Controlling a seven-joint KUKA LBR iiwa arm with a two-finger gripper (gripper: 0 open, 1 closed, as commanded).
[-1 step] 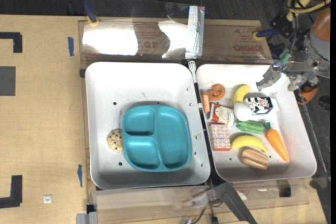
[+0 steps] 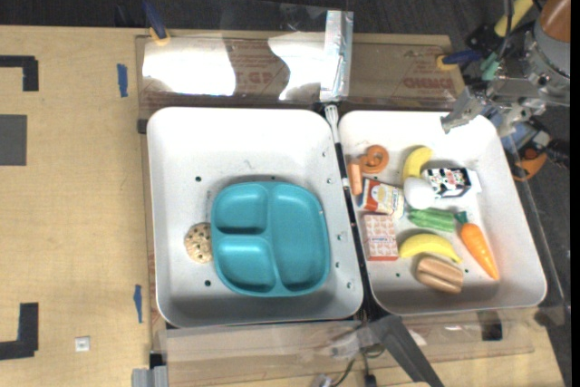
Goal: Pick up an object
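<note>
1. White plastic bins sit side by side on the counter [image 2: 63,195] in the camera view. The left bin [image 2: 172,149] holds a teal divided tray [image 2: 269,236] with a cookie [image 2: 198,242] just beside its left edge.
2. Packed into the right bin [image 2: 521,272] is a cluster of toy food: a doughnut [image 2: 372,159], a carton [image 2: 381,198], a black-and-white cow figure [image 2: 447,181], a green pepper [image 2: 433,218], two bananas [image 2: 423,245], a hot dog bun [image 2: 439,274] and a carrot [image 2: 478,249].
3. At the far right corner of that bin, the tool [image 2: 471,111] hangs above the rim; whether it is released or clenched I cannot tell, and nothing shows in it.
4. Every candidate lies toward the camera and to the view's left of the tool. Nearest, by my reading, are the upper banana and the cow figure.
5. The carrot's long axis runs from upper left to lower right, touching the pepper's end, so it looks crowded. I would judge the pick has not begun.
</note>
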